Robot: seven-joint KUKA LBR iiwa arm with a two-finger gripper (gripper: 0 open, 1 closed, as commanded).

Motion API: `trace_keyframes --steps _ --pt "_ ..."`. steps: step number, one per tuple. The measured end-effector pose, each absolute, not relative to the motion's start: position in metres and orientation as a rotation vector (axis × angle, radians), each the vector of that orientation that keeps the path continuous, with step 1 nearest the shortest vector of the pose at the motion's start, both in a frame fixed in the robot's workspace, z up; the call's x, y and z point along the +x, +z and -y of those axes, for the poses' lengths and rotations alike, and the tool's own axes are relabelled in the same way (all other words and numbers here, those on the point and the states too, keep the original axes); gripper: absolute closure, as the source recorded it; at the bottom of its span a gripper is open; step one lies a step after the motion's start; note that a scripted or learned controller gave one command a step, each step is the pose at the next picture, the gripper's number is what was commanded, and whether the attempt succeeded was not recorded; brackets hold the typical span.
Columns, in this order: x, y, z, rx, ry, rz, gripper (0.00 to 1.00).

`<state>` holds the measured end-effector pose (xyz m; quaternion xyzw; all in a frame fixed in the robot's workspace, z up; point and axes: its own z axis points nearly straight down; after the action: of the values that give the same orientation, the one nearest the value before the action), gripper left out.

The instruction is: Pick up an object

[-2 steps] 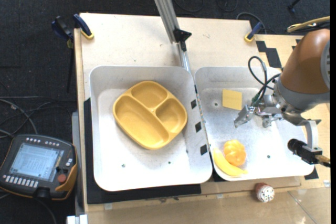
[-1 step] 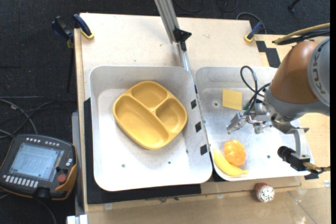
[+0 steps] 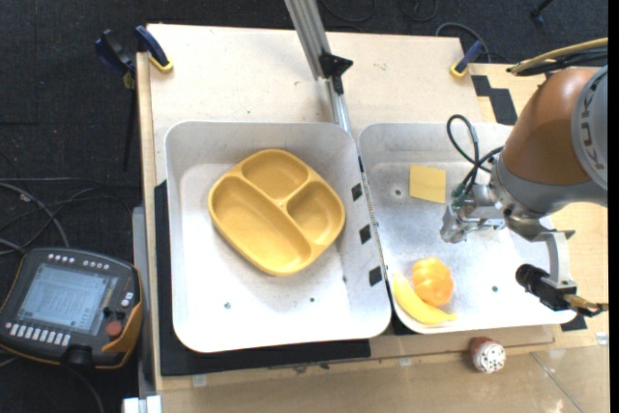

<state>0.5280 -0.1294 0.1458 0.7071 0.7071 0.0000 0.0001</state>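
Gripper (image 3: pixel 456 229) hung low over the middle of the right bin (image 3: pixel 387 160), arm (image 3: pixel 551 150) coming in from the right edge. The finger state could not be read from above; the wrist body hid it, and nothing was visibly between the tips. Three candidate things lay in that bin. A flat pale yellow square (image 3: pixel 427 182) rested toward the bin's far side, just beyond and slightly left of the gripper, near but apparently apart from it. An orange ball (image 3: pixel 432 280) sat near the bin's near edge, left of and nearer than the gripper, with bare white floor between them. A banana (image 3: pixel 421 305) lay touching or just beside the ball on its near side, long axis running along the bin's near-left corner, slanting from the left wall toward the front rim. The left bin (image 3: pixel 193 160) carried a yellow divided plate (image 3: pixel 278 210), well apart from the gripper across the shared wall. Judgement: the gripper stood between the square and the ball, roughly as close to one as the other; the square is flat and probably hard to pinch, so the ball looked the likelier pick. That would call for a shift toward the near edge and a little left. Risk: closing on the ball could nudge the banana against the rim. A small spotted ball (image 3: pixel 487 355) sat on the bench outside the bins, at the near edge.
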Motion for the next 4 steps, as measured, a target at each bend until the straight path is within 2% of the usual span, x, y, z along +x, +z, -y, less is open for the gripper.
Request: trace_keyframes --steps 1,3,4 --pt "0.528 0.209 0.126 2.214 0.006 -2.221 1.00" --pt "0.538 0.299 0.125 2.214 0.004 -2.222 1.00" --pt "0.554 0.279 0.074 2.214 0.000 -2.231 1.00"
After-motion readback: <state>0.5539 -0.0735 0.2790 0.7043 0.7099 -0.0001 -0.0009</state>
